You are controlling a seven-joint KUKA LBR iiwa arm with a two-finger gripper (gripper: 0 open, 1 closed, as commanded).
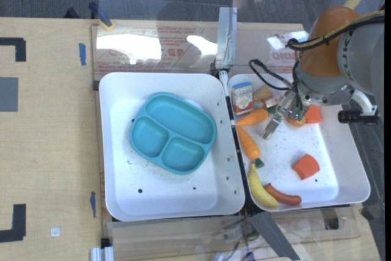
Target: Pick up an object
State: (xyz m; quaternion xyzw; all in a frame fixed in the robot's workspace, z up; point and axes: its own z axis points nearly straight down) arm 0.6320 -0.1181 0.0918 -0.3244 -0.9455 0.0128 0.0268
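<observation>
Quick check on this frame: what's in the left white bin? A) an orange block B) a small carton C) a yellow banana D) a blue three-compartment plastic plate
D: the blue three-compartment plastic plate lies alone in the left white bin; the yellow banana and the orange block lie in the right white bin.

Blue divided plate [174, 132] in left bin [116, 192]; carrots [247, 140], banana [259, 188], orange block [306, 166] in right bin [348, 186].

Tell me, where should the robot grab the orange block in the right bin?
Probably across the two flat sides of the orange block, coming straight down from above. It sits alone on the floor of the right bin, apart from the banana and sausage, so there is room around it.
</observation>
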